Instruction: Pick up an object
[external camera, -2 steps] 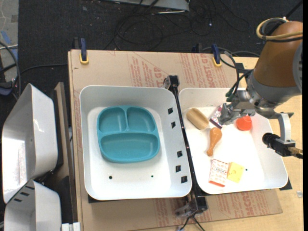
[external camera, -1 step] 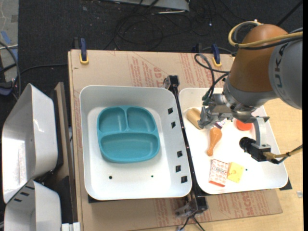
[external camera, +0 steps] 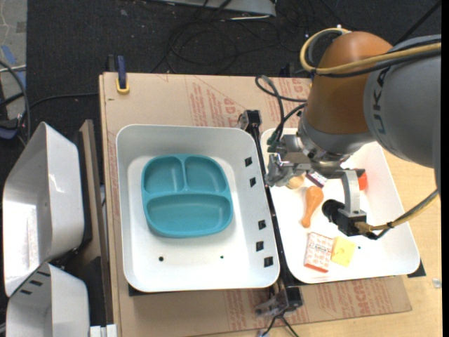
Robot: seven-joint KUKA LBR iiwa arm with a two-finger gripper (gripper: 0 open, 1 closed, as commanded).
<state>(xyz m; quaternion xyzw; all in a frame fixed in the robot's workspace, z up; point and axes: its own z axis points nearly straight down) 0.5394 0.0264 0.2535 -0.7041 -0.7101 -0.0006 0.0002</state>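
The right bin [external camera: 393,255] holds several small items. An orange drumstick-shaped toy [external camera: 311,206] lies near its middle, with a pale rounded piece [external camera: 296,182] just above it. A red-and-white carton [external camera: 318,251] and a yellow block [external camera: 343,251] lie toward the front. A red item [external camera: 362,181] peeks out beside the arm. My gripper [external camera: 286,166] hangs low over the bin's far left part, right next to the pale piece, and the wrist hides much of it.
The left bin [external camera: 133,258] holds a teal divided plate [external camera: 186,194]. The big grey-and-orange arm [external camera: 351,90] covers the back of the right bin. A black fitting with a cable [external camera: 345,218] sits over the bin's middle. White tubs [external camera: 38,195] stand left of the bench.
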